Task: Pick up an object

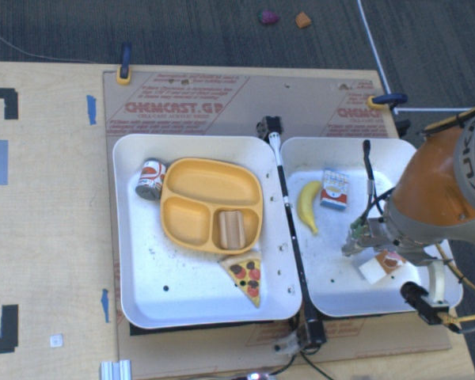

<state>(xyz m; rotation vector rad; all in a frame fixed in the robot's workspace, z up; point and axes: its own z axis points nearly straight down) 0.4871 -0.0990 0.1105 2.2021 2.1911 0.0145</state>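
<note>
Right bin (332, 291), near edge: gripper (356, 240), finger state not discernible, poised low over a small white-and-orange packet (378, 267), presumably its target.

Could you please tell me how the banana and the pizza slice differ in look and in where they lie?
The banana is plain yellow and curved; the pizza slice is a flat triangle with red and dark toppings. The banana lies in the right bin, left of a small carton; the pizza slice lies in the left bin, just below the yellow tray. Both rest flat on a bin floor, apart from the gripper.
</note>
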